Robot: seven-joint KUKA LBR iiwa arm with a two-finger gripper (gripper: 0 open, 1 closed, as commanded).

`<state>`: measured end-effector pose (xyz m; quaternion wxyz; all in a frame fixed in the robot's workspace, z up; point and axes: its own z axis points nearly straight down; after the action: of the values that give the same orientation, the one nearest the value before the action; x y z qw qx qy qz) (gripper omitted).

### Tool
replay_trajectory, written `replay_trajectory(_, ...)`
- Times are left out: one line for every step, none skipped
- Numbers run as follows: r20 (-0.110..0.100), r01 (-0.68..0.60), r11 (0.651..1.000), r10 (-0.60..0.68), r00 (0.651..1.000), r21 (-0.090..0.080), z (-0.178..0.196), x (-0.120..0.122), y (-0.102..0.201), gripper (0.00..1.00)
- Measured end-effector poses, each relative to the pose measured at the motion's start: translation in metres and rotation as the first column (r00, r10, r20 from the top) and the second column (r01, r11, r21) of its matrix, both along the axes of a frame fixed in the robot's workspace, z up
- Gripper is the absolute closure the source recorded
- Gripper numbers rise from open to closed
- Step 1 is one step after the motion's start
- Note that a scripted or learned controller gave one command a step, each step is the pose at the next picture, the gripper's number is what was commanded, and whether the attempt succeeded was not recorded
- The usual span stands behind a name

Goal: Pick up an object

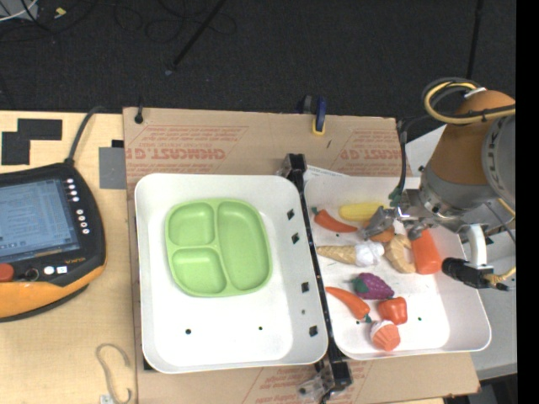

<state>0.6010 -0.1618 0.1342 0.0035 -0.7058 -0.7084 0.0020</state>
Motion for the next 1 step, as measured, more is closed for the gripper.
replay_trajectory(0.017,-0.001,1.0,0.001,1.0,-0.009,-0.0437,0.0037,0.0012,0.0)
